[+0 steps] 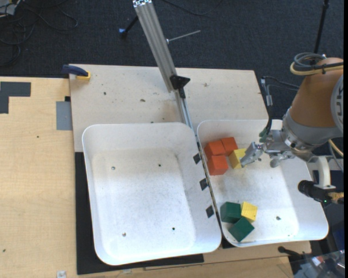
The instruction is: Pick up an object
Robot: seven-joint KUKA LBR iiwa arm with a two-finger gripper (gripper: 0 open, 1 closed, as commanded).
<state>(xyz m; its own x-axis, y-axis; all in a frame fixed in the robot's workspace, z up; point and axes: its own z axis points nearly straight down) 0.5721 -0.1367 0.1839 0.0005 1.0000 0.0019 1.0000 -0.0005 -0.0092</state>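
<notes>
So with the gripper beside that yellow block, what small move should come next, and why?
Probably ease the gripper a little left over the yellow block before closing: it sits at the block's right edge, not around it, and the orange blocks crowd the far side.

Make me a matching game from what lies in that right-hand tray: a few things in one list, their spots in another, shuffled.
Things:
1. orange blocks
2. green blocks
3. claw

Spots:
A. near front edge of right tray
B. beside a yellow block, mid-tray
C. against the divider, towards the back

Pairs: 1-C, 2-A, 3-B
</notes>
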